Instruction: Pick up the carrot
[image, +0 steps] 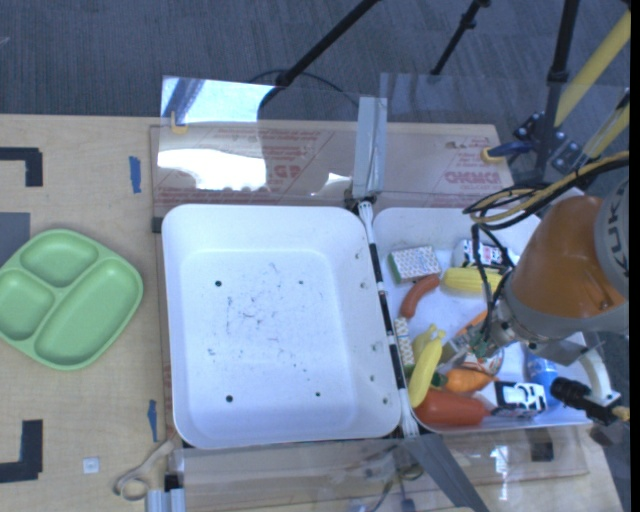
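Note:
The carrot (466, 380), short and orange with a bit of green at one end, lies near the front of the right bin (520, 425). It rests between a yellow banana-like piece (425, 366) and a red pepper (452, 408). My gripper (480, 345) reaches down into the right bin from the right, under the orange band of the arm (560, 265). It is just above and behind the carrot, very close to it. The arm's wrist hides part of the clutter around it.
The right bin also holds a corn cob (462, 282), a red sausage-like piece (420, 295), a green and white box (415, 262), a blue bottle (541, 372) and a black-and-white item (520, 396). The left bin (190, 240) adjoins it. A green divided plate (68, 297) lies on the bench at the left.

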